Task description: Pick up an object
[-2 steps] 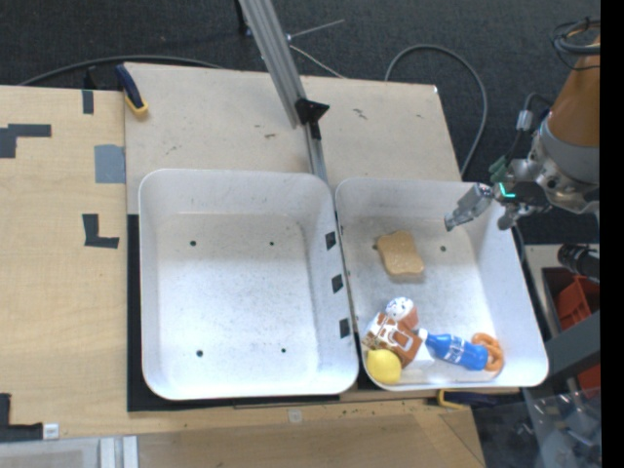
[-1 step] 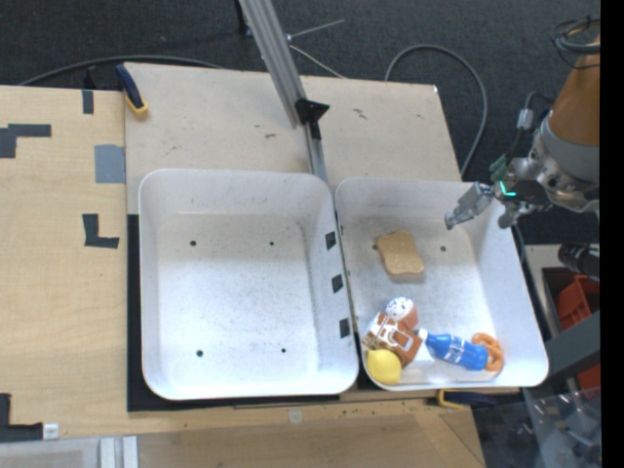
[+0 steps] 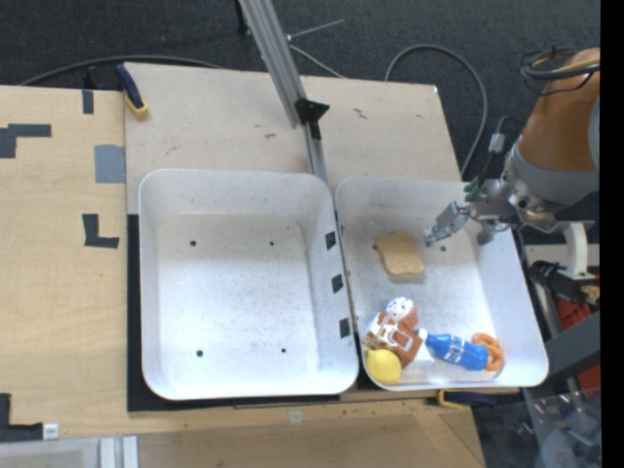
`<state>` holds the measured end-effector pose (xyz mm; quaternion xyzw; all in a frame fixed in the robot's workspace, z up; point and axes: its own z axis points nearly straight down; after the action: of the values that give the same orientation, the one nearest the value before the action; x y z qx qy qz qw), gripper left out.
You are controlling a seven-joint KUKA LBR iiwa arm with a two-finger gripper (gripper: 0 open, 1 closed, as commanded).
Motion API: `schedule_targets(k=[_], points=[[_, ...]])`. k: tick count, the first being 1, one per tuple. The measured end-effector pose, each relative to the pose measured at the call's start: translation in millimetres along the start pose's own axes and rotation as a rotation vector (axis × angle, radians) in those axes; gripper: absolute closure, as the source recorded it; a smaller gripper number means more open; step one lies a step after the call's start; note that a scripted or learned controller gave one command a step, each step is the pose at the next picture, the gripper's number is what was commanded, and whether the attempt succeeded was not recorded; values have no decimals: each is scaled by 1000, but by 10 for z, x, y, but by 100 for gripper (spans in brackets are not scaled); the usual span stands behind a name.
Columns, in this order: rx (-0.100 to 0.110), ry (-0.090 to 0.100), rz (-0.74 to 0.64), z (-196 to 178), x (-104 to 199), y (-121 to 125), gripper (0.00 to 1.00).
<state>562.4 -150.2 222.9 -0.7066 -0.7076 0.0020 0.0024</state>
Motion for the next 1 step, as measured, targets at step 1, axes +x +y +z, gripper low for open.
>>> schedule_targets(k=[1], points=[[2,1,0,635,59,-35,0]])
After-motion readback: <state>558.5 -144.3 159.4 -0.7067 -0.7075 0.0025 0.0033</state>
